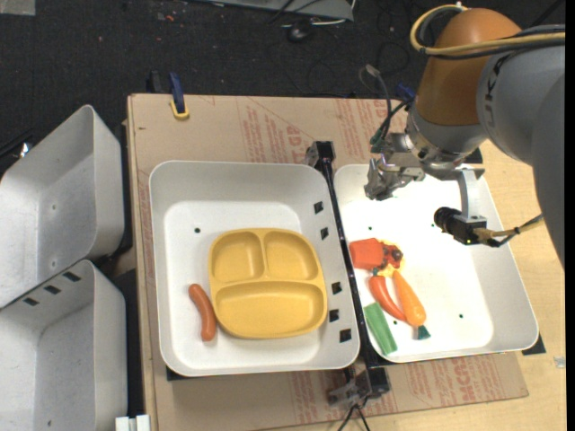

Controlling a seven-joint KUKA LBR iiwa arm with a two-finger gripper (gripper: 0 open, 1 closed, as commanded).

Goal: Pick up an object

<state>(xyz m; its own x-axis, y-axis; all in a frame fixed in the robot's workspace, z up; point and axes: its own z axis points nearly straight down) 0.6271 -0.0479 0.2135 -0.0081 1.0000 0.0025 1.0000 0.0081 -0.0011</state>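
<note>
My gripper (384, 185) hangs over the back left part of the right bin (485, 268), above and apart from the objects. Nothing shows between its fingers. Below it, toward the bin's left side, lie an orange-red block-like toy (370, 253), a red pepper (387, 296), an orange carrot (409, 303) and a green piece (380, 328). These lie close together, the pepper and carrot side by side. In the left bin (180, 214) a yellow divided plate (268, 282) sits in the middle, with an orange-red sausage (204, 311) lying beside its left edge.
A black divider strip (334, 241) runs between the two bins. White bin-like trays (54, 241) stand at the far left off the bench. The grey arm with its orange band (467, 57) reaches in from the upper right, with a black fitting (456, 223) hanging over the right bin.
</note>
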